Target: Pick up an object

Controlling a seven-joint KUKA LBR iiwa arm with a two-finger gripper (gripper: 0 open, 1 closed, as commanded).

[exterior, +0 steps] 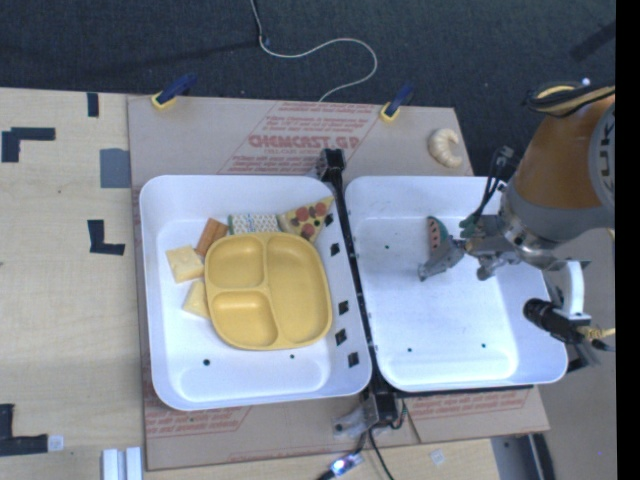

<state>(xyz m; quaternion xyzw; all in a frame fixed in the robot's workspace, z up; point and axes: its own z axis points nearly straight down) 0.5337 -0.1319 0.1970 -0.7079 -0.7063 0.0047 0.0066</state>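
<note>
Right bin (500, 348): end effector (436, 264), finger spacing cannot be told, just below small striped object (436, 232). Left bin (170, 368): yellow divided plate (268, 290), assorted small pieces.

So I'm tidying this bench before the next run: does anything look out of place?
Yes. A pale curled object lies outside both bins, on the cardboard behind the right bin. In the left bin, the yellow divided plate sits on top of several small items, partly covering them.

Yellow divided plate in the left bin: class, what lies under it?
Tan squares and toy food pieces poke out from beneath the yellow plate. How far they reach underneath, and anything else there, is covered.
</note>
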